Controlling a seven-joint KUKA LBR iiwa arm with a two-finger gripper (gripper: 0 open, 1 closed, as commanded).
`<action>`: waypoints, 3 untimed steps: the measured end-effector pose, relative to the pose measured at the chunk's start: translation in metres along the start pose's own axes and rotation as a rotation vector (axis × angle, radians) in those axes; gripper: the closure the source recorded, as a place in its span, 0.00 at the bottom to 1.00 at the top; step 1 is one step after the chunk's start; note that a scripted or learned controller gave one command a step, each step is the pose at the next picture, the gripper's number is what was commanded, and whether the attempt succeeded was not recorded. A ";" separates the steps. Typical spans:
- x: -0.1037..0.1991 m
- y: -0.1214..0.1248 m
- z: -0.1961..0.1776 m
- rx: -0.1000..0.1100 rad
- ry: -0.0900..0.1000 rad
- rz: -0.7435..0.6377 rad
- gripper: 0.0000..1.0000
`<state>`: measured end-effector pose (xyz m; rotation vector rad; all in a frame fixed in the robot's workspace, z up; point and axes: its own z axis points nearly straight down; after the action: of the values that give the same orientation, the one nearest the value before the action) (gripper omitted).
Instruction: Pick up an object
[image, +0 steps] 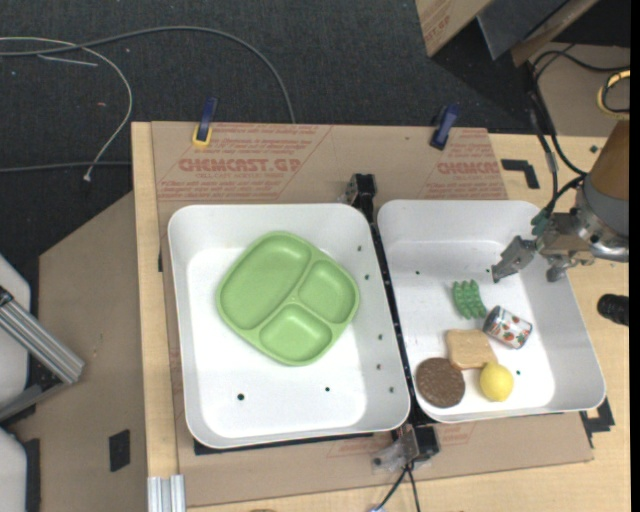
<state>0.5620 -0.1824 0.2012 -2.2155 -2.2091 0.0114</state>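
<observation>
Grey arm (610, 195) cut off at right

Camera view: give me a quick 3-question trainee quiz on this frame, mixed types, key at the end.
1. True or false: the green divided plate lies in the right bin.
2. Multiple choice: which item lies nearest the gripper? A) lemon B) green ridged toy C) brown round disc
3. Fill in: the tan block lies between the disc and the small printed ____.

Key
1. False: it lies in the left bin.
2. B: the ridged toy lies just below and left of the gripper; the lemon and disc sit near the bin's front edge.
3. can
</observation>
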 end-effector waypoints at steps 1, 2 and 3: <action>0.000 0.003 -0.007 -0.013 -0.003 -0.003 0.00; -0.001 0.000 0.035 -0.009 -0.001 -0.003 0.00; 0.004 0.003 0.079 -0.008 -0.001 -0.004 0.00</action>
<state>0.5643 -0.1786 0.1227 -2.2163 -2.2177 0.0034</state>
